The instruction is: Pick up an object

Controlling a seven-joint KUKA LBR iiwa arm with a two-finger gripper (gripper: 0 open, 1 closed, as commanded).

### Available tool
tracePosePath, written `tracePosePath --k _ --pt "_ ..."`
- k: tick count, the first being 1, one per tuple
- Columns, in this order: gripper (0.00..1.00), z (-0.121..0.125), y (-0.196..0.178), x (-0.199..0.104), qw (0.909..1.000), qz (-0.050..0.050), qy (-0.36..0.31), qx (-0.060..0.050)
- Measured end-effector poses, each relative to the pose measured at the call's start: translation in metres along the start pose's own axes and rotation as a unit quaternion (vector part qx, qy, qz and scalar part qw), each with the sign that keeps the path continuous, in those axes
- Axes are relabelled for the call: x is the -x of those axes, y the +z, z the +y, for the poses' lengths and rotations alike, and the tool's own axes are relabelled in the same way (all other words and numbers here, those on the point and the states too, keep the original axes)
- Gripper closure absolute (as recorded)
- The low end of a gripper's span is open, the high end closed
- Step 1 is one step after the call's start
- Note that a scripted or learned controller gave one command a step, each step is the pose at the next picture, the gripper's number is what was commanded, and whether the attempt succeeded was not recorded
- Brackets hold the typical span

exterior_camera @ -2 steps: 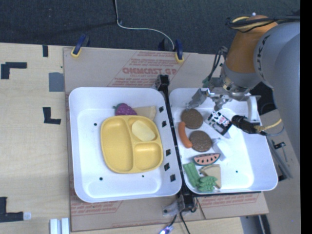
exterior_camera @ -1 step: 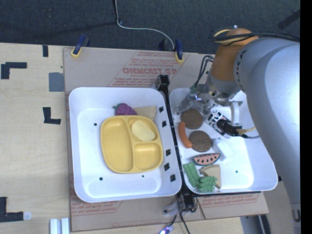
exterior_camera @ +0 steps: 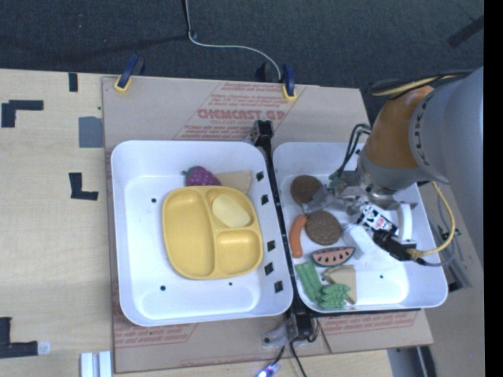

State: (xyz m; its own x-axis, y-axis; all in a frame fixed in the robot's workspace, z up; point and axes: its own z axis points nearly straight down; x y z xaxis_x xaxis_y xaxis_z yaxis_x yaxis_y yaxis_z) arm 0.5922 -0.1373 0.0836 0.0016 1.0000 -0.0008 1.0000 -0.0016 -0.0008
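Camera view: gripper (exterior_camera: 334, 199) hung low in right bin (exterior_camera: 424, 289), just beside two brown round pieces (exterior_camera: 314, 208); can't tell its state. Carrot (exterior_camera: 297, 236), watermelon slice (exterior_camera: 333, 254) & green veg (exterior_camera: 321, 287) lay further left/below it. Yellow tray (exterior_camera: 192, 242) sat in left bin (exterior_camera: 134, 281).

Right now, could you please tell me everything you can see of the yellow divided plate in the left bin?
The yellow divided plate lies flat near the middle of the left bin, turned slightly askew. It looks like smooth moulded plastic with rounded corners and three compartments: one long one on its left side and two smaller ones on the right. A pale yellow rounded piece sits in the upper right compartment; the other two look bare. A purple item and a tan wedge lie just behind its far edge, whether touching is unclear.
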Motion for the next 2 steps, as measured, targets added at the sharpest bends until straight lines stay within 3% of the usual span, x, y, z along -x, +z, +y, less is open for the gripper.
tracePosePath --k 1,2 --pt "0.0 0.079 0.001 -0.03 1.0 0.0 -0.004 0.001" --pt "0.0 -0.005 0.0 0.02 1.0 0.0 0.0 0.0"
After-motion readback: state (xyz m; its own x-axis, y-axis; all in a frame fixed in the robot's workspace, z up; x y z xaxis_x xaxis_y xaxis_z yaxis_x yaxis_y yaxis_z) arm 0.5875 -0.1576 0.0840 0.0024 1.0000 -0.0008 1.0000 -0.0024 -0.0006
